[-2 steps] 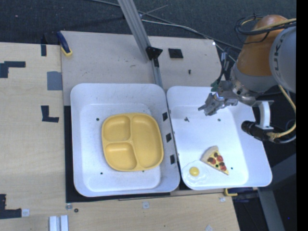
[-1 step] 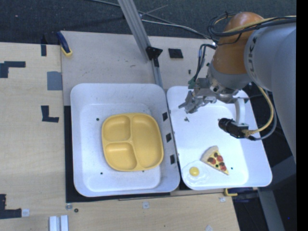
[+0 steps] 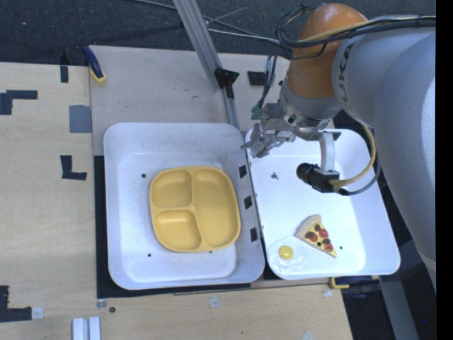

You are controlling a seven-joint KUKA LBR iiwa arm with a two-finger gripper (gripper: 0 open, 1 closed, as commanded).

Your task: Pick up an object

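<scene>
Camera view: we see our gripper [image 3: 263, 142] poised over the far left corner of the right bin [image 3: 368, 261], jaws state we cannot tell, while the pizza slice [image 3: 318, 235] lies well apart toward the near edge, beside the fried egg [image 3: 287, 253].

My bench [image 3: 42, 211] is light wood – black tape marks [image 3: 71, 167] scattered on its left side, a grey patch [image 3: 80, 118] among them. Dark carpet floor [image 3: 85, 9] beyond the far edge – thin cables [image 3: 233, 25] trail across it. A blue-yellow clamp [image 3: 94, 65] grips the back edge. Lighting even.
</scene>
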